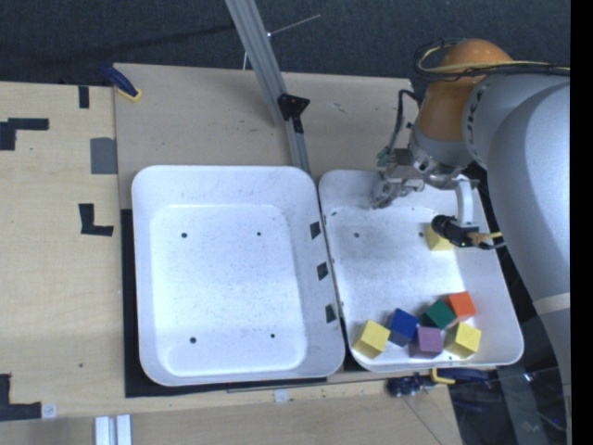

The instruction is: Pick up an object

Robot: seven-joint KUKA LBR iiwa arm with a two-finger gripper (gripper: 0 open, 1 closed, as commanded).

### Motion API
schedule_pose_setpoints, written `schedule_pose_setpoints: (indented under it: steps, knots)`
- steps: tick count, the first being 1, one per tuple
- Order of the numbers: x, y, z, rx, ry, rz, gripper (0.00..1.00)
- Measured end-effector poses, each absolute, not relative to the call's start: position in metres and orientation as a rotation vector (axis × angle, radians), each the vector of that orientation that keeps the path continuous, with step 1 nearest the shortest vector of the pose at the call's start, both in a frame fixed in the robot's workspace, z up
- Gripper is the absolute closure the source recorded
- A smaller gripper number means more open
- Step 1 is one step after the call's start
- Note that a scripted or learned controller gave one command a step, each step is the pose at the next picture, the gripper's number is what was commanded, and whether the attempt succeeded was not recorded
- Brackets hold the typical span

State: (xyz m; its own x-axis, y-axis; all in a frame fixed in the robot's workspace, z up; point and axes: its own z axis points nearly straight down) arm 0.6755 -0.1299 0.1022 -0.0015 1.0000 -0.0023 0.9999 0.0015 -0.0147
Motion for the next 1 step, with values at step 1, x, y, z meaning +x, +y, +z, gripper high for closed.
schedule_pose_setpoints:
  steps: [1]
  knots:
    - [0.6749, -0.1309, 0.1449, -2.222, -2.224, -0.003, 1.0]
